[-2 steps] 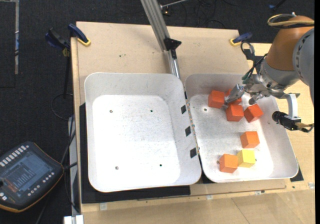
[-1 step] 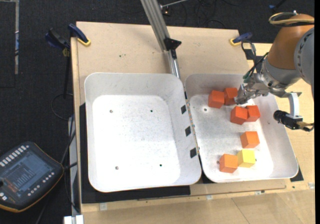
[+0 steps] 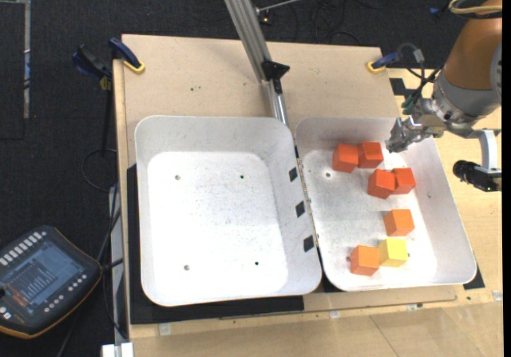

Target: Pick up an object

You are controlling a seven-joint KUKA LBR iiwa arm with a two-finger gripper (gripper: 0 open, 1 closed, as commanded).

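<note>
Hovering over the upper right part of the right bin [image 3: 447,212], my end effector [image 3: 397,142] hangs just above and to the right of the topmost blocks; from this slanted view I cannot tell its state, and nothing shows in its grip. My grey arm [image 3: 471,84] with its orange band comes in from the right edge.

All the blocks lie in the right bin. Two orange-red cubes [image 3: 357,156] sit touching side by side near the bin's upper middle, closest to my end effector. Just below and to the right, another pair of red-orange cubes [image 3: 391,182] also touch each other. Further down lies a single orange cube [image 3: 398,222], apart from the rest. Near the bin's lower edge an orange cube [image 3: 365,259] rests against a yellow cube [image 3: 395,251], the only one of that colour. All are small, plain-faced blocks, sitting at slightly different angles.

The left bin [image 3: 152,148] sits beside the right one, their inner rims meeting along the middle of the bench [image 3: 200,68]. A teach pendant [image 3: 40,279] lies off the bench at the lower left.
</note>
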